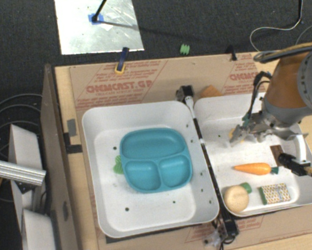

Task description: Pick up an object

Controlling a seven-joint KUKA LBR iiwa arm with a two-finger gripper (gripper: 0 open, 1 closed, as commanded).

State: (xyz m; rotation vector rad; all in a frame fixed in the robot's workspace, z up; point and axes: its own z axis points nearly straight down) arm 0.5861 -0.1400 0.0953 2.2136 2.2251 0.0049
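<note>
Orange plastic carrot (252,168) in right bin (222,114), just below gripper (241,132); probably light, rigid, smooth, prone to rolling; best pinched across thick middle; jaw state impossible to tell; blue divided plate (155,158) in left bin (101,156).

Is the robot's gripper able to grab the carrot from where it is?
Probably yes. The carrot lies in the open on the right bin's floor, nothing on top of it, just below the gripper in this view. The round bun sits apart.
</note>
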